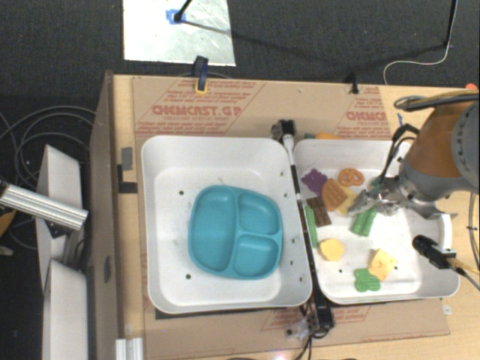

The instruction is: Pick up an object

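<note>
Gripper (373, 201) low in the right bin (431, 287), at a green piece (363, 222) among crowded toy foods; whether it is open or closed cannot be told. Risk: neighbours jostled, grasp slipping.

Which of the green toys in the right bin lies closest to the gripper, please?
The long green block, right under the gripper; the green clover shape lies near the bin's front edge.
</note>
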Robot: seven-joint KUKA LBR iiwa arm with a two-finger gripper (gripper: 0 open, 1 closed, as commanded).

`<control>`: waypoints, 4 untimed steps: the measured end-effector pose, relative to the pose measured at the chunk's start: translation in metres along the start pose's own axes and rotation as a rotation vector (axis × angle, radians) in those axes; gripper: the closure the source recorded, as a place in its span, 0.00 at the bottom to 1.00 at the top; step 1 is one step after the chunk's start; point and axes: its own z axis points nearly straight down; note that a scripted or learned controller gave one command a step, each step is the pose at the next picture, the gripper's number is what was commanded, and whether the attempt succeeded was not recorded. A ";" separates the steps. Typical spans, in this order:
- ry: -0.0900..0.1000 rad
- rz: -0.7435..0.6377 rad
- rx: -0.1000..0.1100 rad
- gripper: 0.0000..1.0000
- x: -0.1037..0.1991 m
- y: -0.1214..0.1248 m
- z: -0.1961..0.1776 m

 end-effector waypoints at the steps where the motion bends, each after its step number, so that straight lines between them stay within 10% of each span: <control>1: 0.003 0.000 0.007 0.00 0.021 -0.023 0.001; 2: 0.000 0.002 0.002 0.00 -0.008 -0.013 -0.018; 3: 0.004 -0.005 0.007 0.00 0.032 -0.032 0.002; 4: -0.003 0.003 -0.002 0.00 -0.039 -0.005 -0.039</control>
